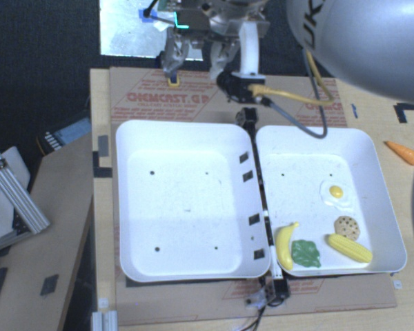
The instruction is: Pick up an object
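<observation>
Banana lies in the right bin, well apart from gripper.

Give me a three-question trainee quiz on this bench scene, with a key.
1. True or false: the banana lies in the left bin.
2. Which item lies nearest the fried egg? A) cookie B) green leaf C) corn cob
3. Fill in: the gripper hangs beyond the bins' ____ edge.

Key: 1 false, it lies in the right bin; 2 A; 3 far.
</observation>
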`<state>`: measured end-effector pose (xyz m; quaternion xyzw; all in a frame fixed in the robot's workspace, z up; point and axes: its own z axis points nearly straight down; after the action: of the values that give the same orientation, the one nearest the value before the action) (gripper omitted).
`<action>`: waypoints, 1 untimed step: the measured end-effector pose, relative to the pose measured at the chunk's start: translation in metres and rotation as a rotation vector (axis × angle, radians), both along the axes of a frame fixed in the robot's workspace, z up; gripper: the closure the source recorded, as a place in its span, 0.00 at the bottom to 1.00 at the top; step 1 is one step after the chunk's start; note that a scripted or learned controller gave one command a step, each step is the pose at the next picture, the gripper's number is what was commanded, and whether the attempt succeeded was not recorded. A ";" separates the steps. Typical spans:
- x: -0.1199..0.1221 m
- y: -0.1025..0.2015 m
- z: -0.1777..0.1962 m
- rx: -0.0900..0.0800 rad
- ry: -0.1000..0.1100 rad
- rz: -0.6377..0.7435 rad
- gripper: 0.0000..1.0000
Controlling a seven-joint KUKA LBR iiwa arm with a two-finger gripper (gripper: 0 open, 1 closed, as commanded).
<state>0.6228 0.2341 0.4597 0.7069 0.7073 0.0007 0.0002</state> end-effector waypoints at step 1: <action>-0.061 0.001 0.054 0.003 -0.005 0.006 0.00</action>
<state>0.5620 0.2350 0.5140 0.7047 0.7095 0.0036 0.0007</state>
